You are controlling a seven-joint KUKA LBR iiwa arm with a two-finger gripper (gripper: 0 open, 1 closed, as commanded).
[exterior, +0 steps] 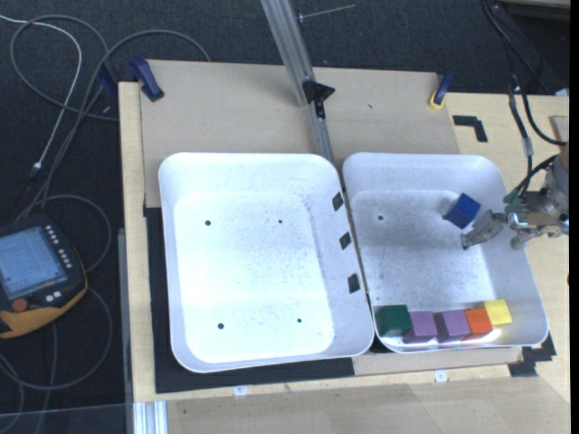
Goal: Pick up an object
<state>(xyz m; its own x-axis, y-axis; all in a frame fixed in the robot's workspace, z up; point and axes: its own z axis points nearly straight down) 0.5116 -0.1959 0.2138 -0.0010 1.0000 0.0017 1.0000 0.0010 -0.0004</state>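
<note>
Right bin is the landmark.

Against its near wall there's a row of five blocks packed side by side: green, purple, a second purple, orange, yellow. My guess is they slid or got pushed there. With the wall behind and neighbours touching on both sides there's no side clearance, so they're poor grasp candidates.

Further in, in the bin's far right part, the blue block sits alone, well apart from the row. It's the likely target since it's free on all sides.

The gripper comes in over the bin's right wall, low, with its tip just beside the block on the near-right side. I can't tell if it's open or closed, and can't tell if it's touching the block. The block is not visibly held, so I don't count this as a grasp.

Block look: small cube, saturated blue, turned corner-on to the bin walls, one face lighter than the other. It looks rigid with flat faces, so it should pinch fine if squared up. There's a dark smudge on the bin floor beside it, probably shadow.

Left of the right bin, touching it, is the left bin, with just speckled floor.

Beyond the right bin, a metal post runs away from the gap between the bins. Clamps pin the board at its far corners, presumably to keep the rig from shifting.
</note>
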